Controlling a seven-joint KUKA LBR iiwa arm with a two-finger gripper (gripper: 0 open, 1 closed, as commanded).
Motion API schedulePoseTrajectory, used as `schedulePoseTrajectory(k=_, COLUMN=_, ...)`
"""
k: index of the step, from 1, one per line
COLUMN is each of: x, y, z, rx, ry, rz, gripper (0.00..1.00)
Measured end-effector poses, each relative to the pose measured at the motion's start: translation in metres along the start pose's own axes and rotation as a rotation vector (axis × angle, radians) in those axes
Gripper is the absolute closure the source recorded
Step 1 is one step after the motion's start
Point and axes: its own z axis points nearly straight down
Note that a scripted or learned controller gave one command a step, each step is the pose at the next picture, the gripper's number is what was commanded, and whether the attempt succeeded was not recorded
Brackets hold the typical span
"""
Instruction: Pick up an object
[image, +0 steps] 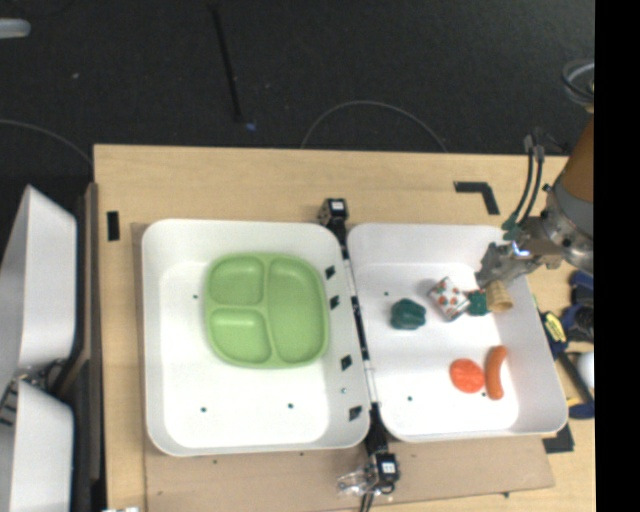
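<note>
objects for picking: four small items lie in the right bin (420, 410), loosely grouped in its right half.
bench (250, 180): one flat, pale wood-coloured top, rectangular, matte.
bins: two shallow white trays with rounded corners and smooth walls, side by side, touching along the middle.
left bin (170, 400): holds one plate.
green plate (268, 308): one, light green, smooth, rounded-square, split into three compartments.
arm (575, 190): one, grey with an orange band, entering from the right edge.
gripper (497, 272): one, grey metal, over the upper right part of the right bin, just beside the white block; finger state cannot be told.
orange sausage shape (494, 371): one, elongated, smooth, standing roughly lengthwise near the right wall, touching the orange ball.
dark green lump (407, 314): one, rounded, irregular, near the bin's middle.
orange ball (465, 375): one, round, smooth.
white block (449, 297): one, small, boxy, with red marks, tilted, between the dark green lump and the gripper.
</note>
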Motion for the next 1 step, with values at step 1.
schedulePoseTrajectory(k=1, x=0.0486, y=0.0094, z=0.011, rx=0.006, ry=0.002, rz=-0.002, gripper=1.0)
